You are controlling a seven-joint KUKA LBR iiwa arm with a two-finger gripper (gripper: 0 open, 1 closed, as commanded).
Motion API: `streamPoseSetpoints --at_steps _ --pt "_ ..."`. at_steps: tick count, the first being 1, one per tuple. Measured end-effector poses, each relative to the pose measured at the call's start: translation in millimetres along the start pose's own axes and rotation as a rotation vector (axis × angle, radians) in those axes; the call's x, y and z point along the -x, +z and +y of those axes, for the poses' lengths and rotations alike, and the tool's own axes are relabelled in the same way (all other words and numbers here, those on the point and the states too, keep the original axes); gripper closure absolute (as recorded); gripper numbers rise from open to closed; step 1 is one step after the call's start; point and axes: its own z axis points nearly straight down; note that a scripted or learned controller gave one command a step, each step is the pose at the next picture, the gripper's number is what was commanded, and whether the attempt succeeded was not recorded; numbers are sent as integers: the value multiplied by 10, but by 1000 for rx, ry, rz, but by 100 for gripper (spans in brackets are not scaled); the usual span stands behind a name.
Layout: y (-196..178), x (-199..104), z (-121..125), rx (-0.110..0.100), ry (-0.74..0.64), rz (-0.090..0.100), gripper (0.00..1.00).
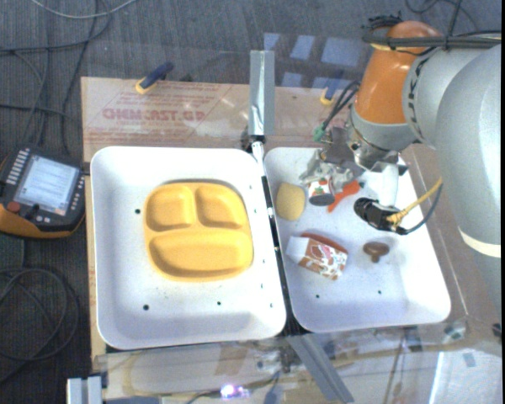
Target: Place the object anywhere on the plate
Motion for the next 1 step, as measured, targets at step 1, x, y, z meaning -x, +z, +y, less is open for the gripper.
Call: streamPoseSetpoints --at_steps 1 --pt "-9 -927 7 1 -213 -1 100"
